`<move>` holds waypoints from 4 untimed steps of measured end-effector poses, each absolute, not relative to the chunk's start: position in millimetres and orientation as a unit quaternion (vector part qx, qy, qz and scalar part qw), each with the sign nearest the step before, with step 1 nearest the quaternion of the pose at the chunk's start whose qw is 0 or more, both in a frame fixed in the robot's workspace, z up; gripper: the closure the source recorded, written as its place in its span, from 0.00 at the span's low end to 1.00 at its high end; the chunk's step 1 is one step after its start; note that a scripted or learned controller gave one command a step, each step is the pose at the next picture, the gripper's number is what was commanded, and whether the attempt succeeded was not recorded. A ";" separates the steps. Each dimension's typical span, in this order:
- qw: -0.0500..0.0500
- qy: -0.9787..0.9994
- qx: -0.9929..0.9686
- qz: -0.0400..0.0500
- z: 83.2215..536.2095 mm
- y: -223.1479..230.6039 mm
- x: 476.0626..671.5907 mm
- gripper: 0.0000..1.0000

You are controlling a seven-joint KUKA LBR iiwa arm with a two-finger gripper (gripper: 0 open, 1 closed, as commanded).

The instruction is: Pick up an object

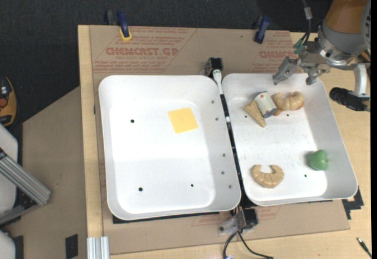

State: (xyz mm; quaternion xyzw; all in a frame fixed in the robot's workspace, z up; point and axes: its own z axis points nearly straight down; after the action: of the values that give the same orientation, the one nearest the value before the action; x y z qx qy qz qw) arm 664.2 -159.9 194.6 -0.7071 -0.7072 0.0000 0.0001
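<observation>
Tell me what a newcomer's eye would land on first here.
The yellow square lies alone in the left bin. The right bin holds a green ball near its right rim, a croissant at the front, and a cone beside a bread roll at the back, with the gripper open just above them.

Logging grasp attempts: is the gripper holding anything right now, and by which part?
Nothing is held. The gripper hangs open above the right bin's far edge, with nothing between its fingers.

Tool above right bin — fingers spread, empty
</observation>
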 end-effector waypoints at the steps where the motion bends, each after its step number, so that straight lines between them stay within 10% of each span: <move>1: -0.005 -0.709 -0.705 -0.004 321.5 -109.2 668.4 0.00; 2: 0.005 -0.707 -0.708 0.004 108.9 -122.1 663.3 0.00; 4: 0.002 -0.707 -0.707 0.001 85.0 -98.2 642.6 0.00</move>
State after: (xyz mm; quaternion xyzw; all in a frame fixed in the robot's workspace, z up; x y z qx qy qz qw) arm 642.6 -98.2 85.0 -0.7074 -0.7069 0.0012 0.0016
